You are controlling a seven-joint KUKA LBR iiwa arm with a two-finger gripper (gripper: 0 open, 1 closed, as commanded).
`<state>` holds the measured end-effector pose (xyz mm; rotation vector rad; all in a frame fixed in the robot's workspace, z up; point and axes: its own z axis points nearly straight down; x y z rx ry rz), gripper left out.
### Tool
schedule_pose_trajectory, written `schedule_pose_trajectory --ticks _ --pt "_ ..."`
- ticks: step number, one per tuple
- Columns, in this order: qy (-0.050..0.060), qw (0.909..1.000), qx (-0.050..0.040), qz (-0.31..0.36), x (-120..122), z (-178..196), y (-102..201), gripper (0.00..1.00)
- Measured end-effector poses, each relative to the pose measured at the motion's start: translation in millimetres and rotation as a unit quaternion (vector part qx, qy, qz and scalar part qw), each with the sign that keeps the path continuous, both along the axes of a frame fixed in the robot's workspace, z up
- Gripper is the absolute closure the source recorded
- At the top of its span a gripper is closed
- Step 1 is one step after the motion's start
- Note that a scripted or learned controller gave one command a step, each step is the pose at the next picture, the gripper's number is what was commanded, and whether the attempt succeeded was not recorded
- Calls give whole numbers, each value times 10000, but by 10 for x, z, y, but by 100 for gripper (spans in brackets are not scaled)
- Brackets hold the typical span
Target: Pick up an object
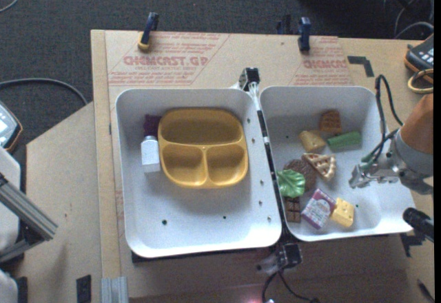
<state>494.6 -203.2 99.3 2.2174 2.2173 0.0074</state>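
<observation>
**Q:** Where do the objects lie?

**A:** Toy foods cluster in the right bin (272,112): a green leafy piece (291,183) beside a brown round one (298,169), a waffle wedge (322,165), a yellow cheese block (342,213) and a pink-and-white packet (318,209) toward the near side; a green bar (344,140), a tan wedge (311,140) and a brown biscuit (330,120) farther back.

**Q:** And your hand?

**A:** My hand (360,178) hangs over the right part of that bin, just right of the waffle wedge, nothing between its fingers; whether they are spread or closed, I cannot tell.

**Q:** The other bin?

**A:** The left bin (131,157) holds a yellow divided plate (202,147), a small white bottle (150,153) touching its left edge, something dark purple (151,122) behind the bottle. Both bins sit on the brown table (103,88).
</observation>
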Motion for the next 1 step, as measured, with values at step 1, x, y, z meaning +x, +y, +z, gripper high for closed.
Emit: schedule_pose_trajectory --ticks 1 --pt "1 10000 -14 6 -16 625 37 100"
